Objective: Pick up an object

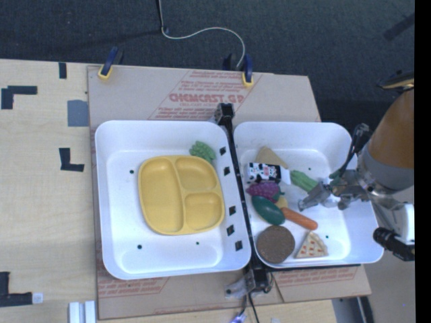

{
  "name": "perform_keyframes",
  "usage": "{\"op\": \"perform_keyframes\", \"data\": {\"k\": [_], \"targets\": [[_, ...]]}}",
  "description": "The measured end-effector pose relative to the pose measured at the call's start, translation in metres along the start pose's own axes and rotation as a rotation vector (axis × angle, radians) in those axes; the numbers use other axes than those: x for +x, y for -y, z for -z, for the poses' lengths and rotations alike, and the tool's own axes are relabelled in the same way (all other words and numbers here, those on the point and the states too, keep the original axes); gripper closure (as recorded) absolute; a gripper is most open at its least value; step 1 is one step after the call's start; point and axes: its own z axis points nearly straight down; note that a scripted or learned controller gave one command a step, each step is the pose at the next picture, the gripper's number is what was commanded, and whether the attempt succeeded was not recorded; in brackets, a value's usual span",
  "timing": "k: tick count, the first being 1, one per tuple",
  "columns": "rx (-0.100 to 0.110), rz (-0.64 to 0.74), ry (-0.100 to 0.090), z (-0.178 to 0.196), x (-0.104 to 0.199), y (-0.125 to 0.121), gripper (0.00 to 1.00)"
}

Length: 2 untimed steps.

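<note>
Camera view
Writing: the brown board [202,96] under the bins carries red printed lettering near its far edge; the text is too blurred to read reliably.
Table: light wood-grain table [40,200] with dark marks on its left part; the board lies on it, held at its far edge by two clamps [106,64] with yellow and blue parts.
Room: dark carpet-like floor [283,25] beyond the table's far edge; a thin white cable [202,32] runs across it.
Left bin: white bin [111,180] holding a yellow divided plate [180,194] at its centre and a green leafy piece [203,151] near its far right corner.
Right bin: white bin [337,140] holding toy food: a black-and-white carton [263,172], purple grapes [264,190], a dark green vegetable [270,212], a carrot [299,219], a light green piece [304,180], a brown round patty [275,243] and a pizza slice [312,246] near the bin's near edge.
Tool: the tool [316,199] sits low in the right bin, just beside the carrot and the light green piece; nothing is visibly between its fingers, and whether they are spread or closed cannot be told.
</note>
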Motion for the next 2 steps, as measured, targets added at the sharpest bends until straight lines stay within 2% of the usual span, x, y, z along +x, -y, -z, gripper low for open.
{"op": "perform_keyframes", "data": {"k": [1, 2], "targets": [[-0.007, 0.009, -0.001, -0.085, 0.03, -0.1, 0.0], [0.023, 0.014, -0.008, -0.111, 0.035, -0.155, 0.0]]}}
